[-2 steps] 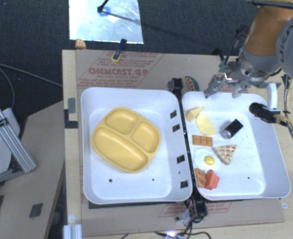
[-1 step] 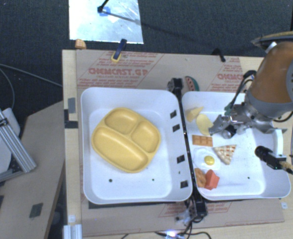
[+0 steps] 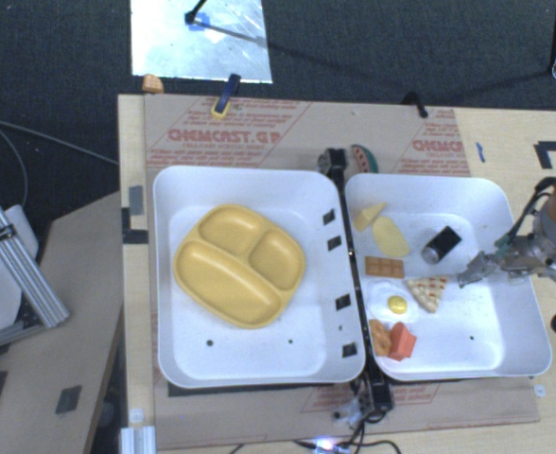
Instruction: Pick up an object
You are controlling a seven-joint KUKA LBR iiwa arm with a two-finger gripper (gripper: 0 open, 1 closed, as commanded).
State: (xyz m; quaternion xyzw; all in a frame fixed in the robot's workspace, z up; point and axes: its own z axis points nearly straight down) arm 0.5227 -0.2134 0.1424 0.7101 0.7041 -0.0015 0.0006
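Note:
The right bin (image 3: 514,348) holds several toy foods. A yellow cheese wedge (image 3: 367,216) and a pale yellow oval piece (image 3: 390,237) lie at its far left. A black cylinder (image 3: 442,244) rests near the middle. Below them are a brown cracker (image 3: 384,267), a pizza slice (image 3: 427,292), a fried egg (image 3: 395,304) and a red-orange piece (image 3: 402,341). My gripper (image 3: 475,272) reaches in from the right, low over the bin floor. Its tip is just right of the pizza slice and below the black cylinder. Nothing shows in its grasp.
The left bin (image 3: 179,197) carries a yellow divided plate (image 3: 240,265). A black hinge strip (image 3: 349,272) runs between the bins. Cardboard (image 3: 259,135) lies under both bins, with a small yellow-and-blue object (image 3: 226,96) at its far edge.

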